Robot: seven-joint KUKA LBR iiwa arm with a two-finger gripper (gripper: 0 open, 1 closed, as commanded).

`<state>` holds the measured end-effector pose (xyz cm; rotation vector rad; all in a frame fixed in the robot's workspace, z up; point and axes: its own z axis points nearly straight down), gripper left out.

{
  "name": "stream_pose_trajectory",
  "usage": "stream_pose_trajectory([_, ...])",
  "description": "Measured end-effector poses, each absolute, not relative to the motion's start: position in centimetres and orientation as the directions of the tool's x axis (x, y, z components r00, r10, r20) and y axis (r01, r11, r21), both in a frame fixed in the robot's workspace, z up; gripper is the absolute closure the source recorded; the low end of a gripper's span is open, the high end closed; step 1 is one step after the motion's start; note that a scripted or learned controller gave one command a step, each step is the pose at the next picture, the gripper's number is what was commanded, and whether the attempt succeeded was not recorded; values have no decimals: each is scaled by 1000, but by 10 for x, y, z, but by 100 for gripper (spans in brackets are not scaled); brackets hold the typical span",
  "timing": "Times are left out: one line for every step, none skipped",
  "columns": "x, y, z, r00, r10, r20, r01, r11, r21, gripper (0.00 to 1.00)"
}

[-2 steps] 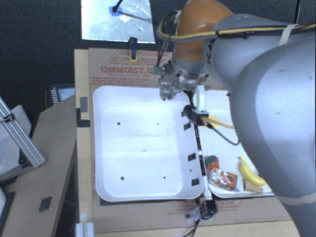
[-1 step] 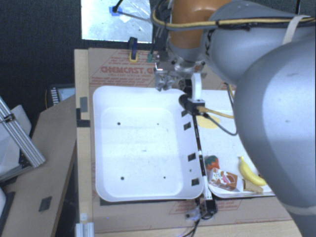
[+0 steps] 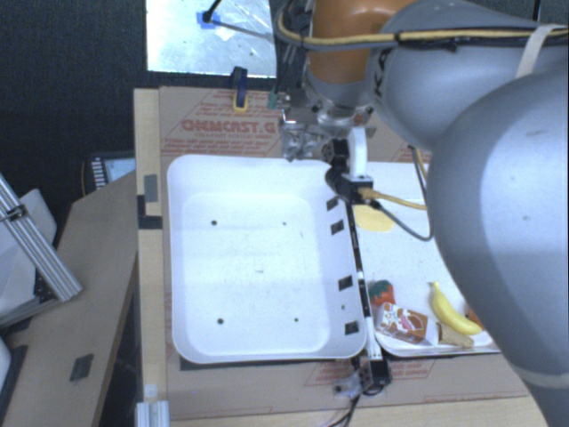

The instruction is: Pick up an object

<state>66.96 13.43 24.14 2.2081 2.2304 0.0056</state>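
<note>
Broadly, the grey arm [image 3: 498, 149] fills the right of the camera view and reaches to the far end of the tabletop [image 3: 222, 118], so its gripper [image 3: 311, 140] hangs over the far rim, about where the two white bins meet. I cannot tell whether the gripper is open or closed, since it is small and cluttered at this angle, and nothing shows in its grasp. As the camera sees them, the left-side bin [image 3: 191, 238] lies just below the gripper towards the camera. The right-side bin [image 3: 418, 238] is partly hidden under the arm, and it holds everything I can see to pick. Those things gather at its near end, well apart from the gripper and down the view to the right of it. The banana [image 3: 449, 314] is the largest, and its long axis runs at a slant from the far left to the near right. A red-and-white packet [image 3: 404, 323] sits just beside it towards the divider. A small red and green thing [image 3: 380, 290] lies just beyond the packet, and I cannot tell what it is. A flat yellow piece [image 3: 378, 221] sits closest to the gripper, near the divider. In my judgement, any pick calls for a move towards the camera along the divider and a little into the right-side bin.
</note>
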Motion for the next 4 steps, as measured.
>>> stream_pose_trajectory([668, 161, 187, -7, 1000, 0, 1000, 7, -2, 100])
stream_pose_trajectory([667, 203, 135, -7, 1000, 1, 1000, 7, -2, 100])
stream_pose_trajectory([670, 201, 150, -7, 1000, 2, 1000, 7, 4, 100])
stream_pose_trajectory([670, 237, 239, -8, 1000, 5, 1000, 8, 10, 100])
